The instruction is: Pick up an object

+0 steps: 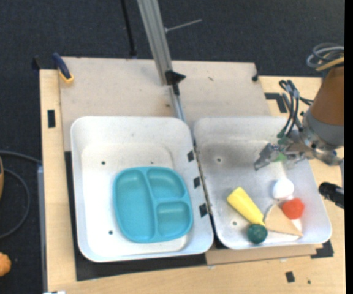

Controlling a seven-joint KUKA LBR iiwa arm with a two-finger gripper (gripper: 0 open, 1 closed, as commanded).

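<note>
Hovering over the right bin (225,133), the end effector (268,157) is blurred; its grip state cannot be told

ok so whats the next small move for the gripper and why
Probably ease the gripper down and toward the near corner of the right bin. It hangs above the bin's bare upper floor with nothing between its fingers, while the white ball, yellow piece, red ball and green ball all lie clustered there. The white ball looks nearest.
</note>
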